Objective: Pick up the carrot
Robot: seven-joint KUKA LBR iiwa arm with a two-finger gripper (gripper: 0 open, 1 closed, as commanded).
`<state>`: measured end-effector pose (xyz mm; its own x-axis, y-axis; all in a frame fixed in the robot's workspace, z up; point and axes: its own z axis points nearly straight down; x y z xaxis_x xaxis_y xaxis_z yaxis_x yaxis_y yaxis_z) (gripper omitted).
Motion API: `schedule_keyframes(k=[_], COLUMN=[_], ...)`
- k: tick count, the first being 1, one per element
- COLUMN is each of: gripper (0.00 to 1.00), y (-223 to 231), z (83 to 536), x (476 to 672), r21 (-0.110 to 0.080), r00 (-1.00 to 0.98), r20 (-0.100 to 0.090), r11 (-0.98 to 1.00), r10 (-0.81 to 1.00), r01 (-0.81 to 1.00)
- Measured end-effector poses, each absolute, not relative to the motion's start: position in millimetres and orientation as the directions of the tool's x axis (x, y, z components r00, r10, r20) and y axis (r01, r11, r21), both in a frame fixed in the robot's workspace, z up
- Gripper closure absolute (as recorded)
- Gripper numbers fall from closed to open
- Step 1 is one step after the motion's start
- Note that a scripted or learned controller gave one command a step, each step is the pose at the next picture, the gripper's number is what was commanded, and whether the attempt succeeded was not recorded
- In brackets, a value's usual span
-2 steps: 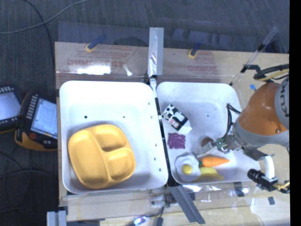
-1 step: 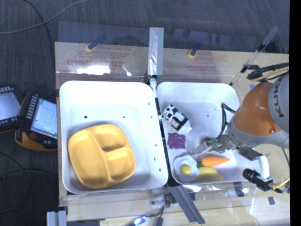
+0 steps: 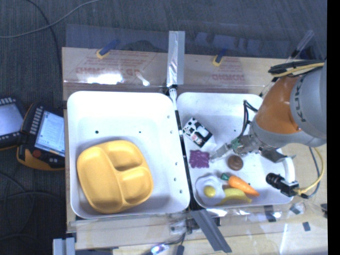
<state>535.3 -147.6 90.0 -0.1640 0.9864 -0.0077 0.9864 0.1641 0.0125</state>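
Carrot (image 3: 241, 184) is lying at the lower edge of the right bin (image 3: 223, 104), touching a banana (image 3: 234, 195) beside a fried egg (image 3: 209, 189). Just above, a brown ball (image 3: 235, 162) is sitting under the hand (image 3: 223, 151), whose grip I cannot tell. A yellow tray (image 3: 114, 175) is filling the left bin (image 3: 122, 105).

One fixed camera above the bench, looking down at a slant, both bins (image 3: 127, 102) mid-frame, arm (image 3: 289, 113) entering at right, carpet and cables along the top and left, moderate distance
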Motion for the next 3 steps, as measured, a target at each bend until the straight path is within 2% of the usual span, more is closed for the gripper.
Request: schedule_keyframes(k=[1,2,3], gripper=[0.00,0.00,0.00], y=[-154.6,-200.0,-188.6], z=[90.7,106.5,90.1], x=[489.7,483.6,485.7], r21=[0.017,-0.001,0.007], r00=[-0.312,-0.257,-0.220], r20=[-0.013,-0.001,-0.008], r11=[0.312,0.257,0.220], r10=[0.950,0.966,0.975], r01=[0.950,0.966,0.975])
